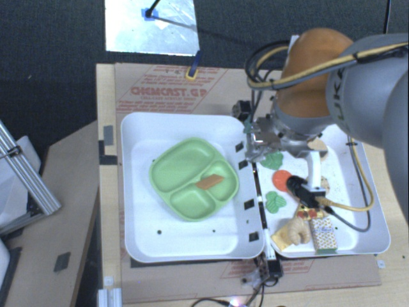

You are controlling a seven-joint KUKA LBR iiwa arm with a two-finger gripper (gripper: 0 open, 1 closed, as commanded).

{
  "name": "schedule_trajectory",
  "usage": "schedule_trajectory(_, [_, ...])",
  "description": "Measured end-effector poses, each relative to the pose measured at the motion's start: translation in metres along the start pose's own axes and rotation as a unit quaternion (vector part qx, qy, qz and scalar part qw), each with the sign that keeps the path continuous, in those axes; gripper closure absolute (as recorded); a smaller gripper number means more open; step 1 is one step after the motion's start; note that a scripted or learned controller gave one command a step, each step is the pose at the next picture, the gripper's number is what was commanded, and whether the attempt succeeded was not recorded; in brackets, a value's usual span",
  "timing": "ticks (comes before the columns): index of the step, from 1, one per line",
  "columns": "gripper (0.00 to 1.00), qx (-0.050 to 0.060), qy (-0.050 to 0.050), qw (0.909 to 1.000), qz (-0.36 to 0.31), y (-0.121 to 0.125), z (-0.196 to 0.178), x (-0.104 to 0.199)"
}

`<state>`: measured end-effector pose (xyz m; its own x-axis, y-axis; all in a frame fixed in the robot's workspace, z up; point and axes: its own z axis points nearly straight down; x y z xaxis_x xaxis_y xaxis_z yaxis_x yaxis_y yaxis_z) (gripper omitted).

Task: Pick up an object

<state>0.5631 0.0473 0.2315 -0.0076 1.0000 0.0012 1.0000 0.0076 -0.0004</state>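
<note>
My gripper (261, 144) hangs under the grey wrist and orange band, low over the far left part of the right bin (377, 232), close to the divider between the bins. Just beside it lies a green leafy piece (273, 160). Nearer the front are a red-orange round piece (281, 179), a second green piece (276, 202), a tan lumpy piece (293, 233) and a small patterned box (323, 236). The wrist hides whatever lies directly below the gripper.
In the left bin (137, 235) sits a light green divided plate (185, 171) with a thin orange-brown piece (211, 181) in one compartment. A black part with a yellow cable (301, 189) hangs over the right bin. A silver sheet (152, 18) lies behind the bench.
</note>
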Motion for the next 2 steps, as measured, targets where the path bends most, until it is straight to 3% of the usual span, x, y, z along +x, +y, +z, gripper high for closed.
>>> schedule_trajectory(1, [1.0,0.0,0.0,1.0,0.003,-0.003,0.005,-0.007])
schedule_trajectory(2, [1.0,0.0,0.0,1.0,0.001,-0.011,0.0,0.009])
